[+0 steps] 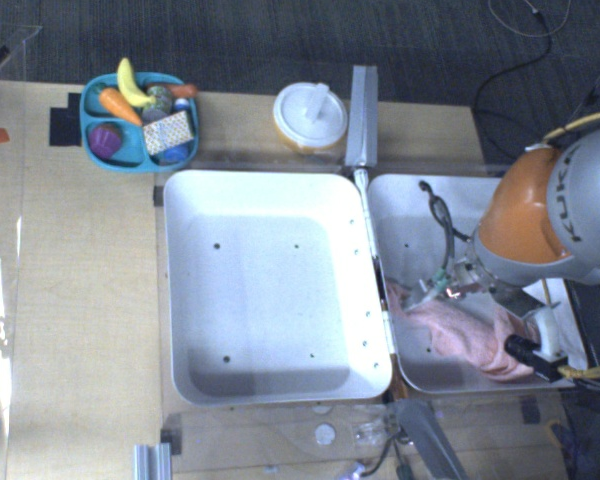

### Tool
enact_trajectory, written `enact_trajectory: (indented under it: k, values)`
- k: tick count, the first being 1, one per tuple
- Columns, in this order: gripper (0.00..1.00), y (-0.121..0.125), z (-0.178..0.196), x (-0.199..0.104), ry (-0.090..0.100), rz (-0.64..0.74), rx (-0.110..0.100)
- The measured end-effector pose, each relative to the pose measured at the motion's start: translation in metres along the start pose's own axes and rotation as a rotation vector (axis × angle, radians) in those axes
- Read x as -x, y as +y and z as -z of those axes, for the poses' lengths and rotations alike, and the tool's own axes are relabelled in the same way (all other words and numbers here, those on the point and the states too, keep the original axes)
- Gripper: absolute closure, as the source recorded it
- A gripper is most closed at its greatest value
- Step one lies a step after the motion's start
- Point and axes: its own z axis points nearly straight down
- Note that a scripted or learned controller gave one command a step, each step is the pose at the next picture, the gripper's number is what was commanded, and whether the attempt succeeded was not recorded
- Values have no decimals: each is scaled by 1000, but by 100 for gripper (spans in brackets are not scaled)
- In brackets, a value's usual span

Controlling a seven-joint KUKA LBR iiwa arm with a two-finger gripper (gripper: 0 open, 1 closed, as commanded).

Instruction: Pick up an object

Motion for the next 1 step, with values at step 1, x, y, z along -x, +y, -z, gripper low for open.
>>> enact_trajectory:
  k: [1]
  values:
    - [0,58,-2,15,4,-132,-5]
